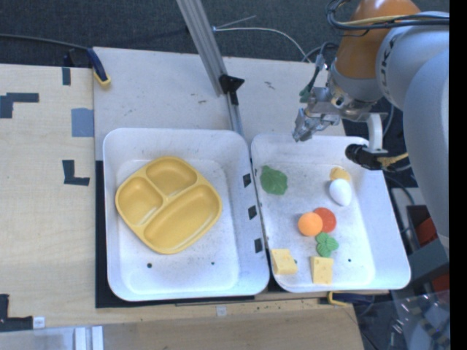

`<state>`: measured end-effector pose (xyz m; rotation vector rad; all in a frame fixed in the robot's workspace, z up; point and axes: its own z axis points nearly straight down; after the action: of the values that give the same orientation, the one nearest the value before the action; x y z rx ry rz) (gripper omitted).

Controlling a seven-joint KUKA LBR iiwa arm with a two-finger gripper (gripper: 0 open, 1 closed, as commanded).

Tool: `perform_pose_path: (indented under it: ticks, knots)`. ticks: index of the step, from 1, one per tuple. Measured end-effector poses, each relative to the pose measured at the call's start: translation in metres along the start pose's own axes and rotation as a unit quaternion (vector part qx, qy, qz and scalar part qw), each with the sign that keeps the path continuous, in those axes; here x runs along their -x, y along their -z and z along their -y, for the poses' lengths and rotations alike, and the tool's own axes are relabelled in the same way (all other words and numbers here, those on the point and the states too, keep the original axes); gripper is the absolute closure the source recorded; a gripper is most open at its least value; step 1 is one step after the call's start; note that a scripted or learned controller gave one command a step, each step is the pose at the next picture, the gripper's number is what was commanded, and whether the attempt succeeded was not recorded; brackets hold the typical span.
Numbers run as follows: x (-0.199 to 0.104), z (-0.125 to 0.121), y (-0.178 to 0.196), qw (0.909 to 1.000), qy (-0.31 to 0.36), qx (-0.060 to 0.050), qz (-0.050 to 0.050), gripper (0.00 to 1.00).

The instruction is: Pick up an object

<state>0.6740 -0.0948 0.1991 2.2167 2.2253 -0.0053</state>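
My gripper (304,133) hangs above the far rim of the right bin (379,268), with nothing visible between its fingers. In that bin lie a green leafy piece (274,180), a white egg (340,192) with a small yellow piece (339,173) just behind it, an orange ball (310,224) against a red round piece (325,218), a small green broccoli-like piece (326,246), and two yellow cheese blocks (284,261) (322,270) near the front rim. The green leafy piece is the closest to the gripper, lying below and to its left.
The left bin (120,268) holds a yellow divided plate (169,203). A slanted metal pole (204,39) with a black clamp (230,84) stands behind the bins. Cables (379,159) run along the right bin's far right corner.
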Motion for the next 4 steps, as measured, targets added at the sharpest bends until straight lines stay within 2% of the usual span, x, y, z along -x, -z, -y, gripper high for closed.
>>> perform_pose_path:
  ticks: [1, 2, 3, 4]
  knots:
    - [0.000, 0.000, 0.000, 1.0000, 0.000, 0.000, 0.000, 0.00]
    - [0.092, 0.013, -0.046, 1.0000, -0.005, -0.002, 0.000, 0.00]
    - [0.114, -0.002, -0.110, 0.9998, -0.004, -0.019, -0.009, 0.00]
    - [0.114, -0.003, -0.088, 1.0000, -0.002, -0.008, -0.005, 0.00]
